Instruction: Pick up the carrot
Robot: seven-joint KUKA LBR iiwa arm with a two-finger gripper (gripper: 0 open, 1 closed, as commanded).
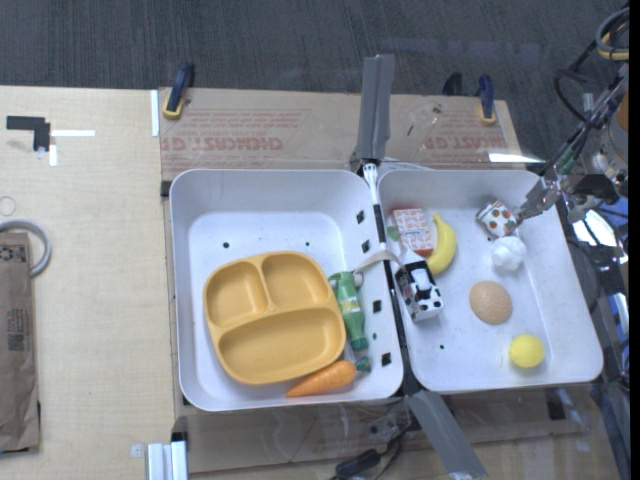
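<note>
The orange carrot [322, 378] lies on its side in the left bin [190, 268], against the front wall, just below the yellow divided plate [272, 315] and touching the foot of a green bottle [350, 313]. My gripper [536, 198] hangs at the far right over the back right corner of the right bin [570, 298], close to a small patterned cube [495, 218]. It is a long way from the carrot and nothing shows in its grasp.
The right bin holds a red-and-white packet [410, 226], a banana [443, 243], a black-and-white toy cow [420, 290], a brown egg [490, 302], a lemon [526, 350] and a white lump [508, 255]. The ridge between the bins [385, 268] lies between gripper and carrot.
</note>
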